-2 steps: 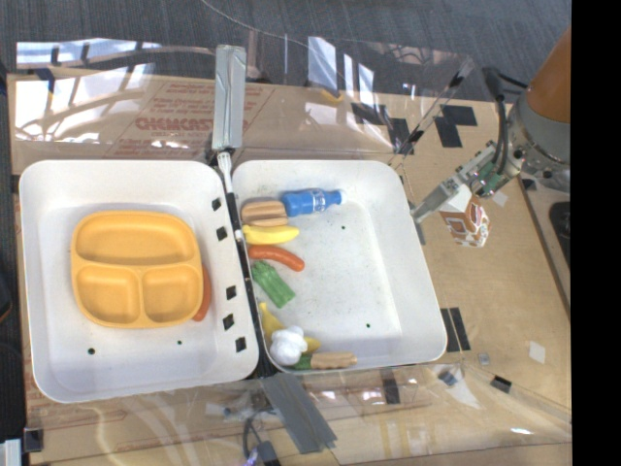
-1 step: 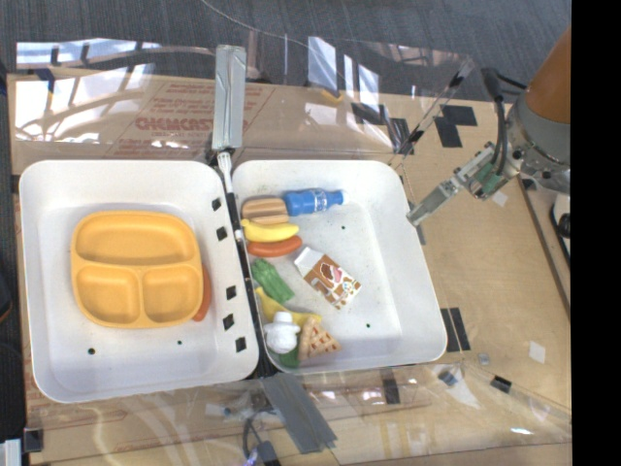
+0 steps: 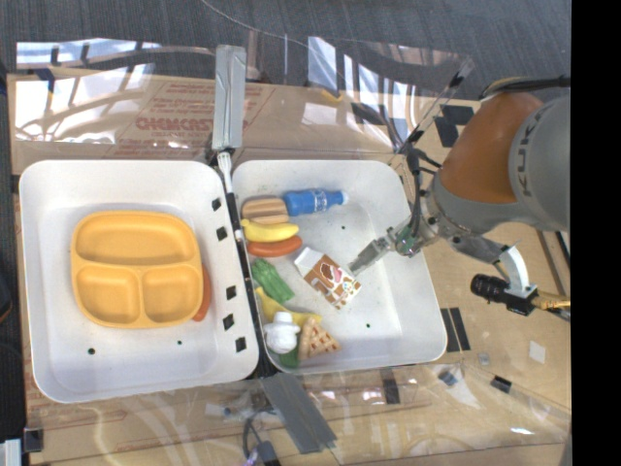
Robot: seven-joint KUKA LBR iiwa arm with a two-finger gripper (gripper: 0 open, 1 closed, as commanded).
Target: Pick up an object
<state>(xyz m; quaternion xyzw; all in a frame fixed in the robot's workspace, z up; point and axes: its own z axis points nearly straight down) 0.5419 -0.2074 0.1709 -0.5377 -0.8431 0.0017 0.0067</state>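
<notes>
- The arm reaches in from the right of the camera view, its orange band above the wrist, and the pincer hangs over the right bin, towards that bin's right half.
- Whether the pincer is released or clenched cannot be told from this view; nothing shows between its tips.
- Just beside the pincer's tip, to its lower left, lies a small white packet with a brown and red picture on it. Its long axis runs slantwise, from upper left to lower right.
- A blue bottle lies on its side near the bin's top, long axis roughly level, its narrow end pointing right.
- Touching the bottle's left end is a brown bun-shaped toy, and beneath it a yellow banana and a red sausage-shaped piece, all three lying roughly level and stacked close along the bin's left wall.
- Lower down, a green pod slants from upper left to lower right.
- At the bin's bottom left corner sit a white toy and a brown waffle piece, close together, with some yellow pieces beside them.
- The left bin holds a yellow divided tray with three compartments, well apart from the pincer.
- Both bins rest side by side on the counter.
</notes>
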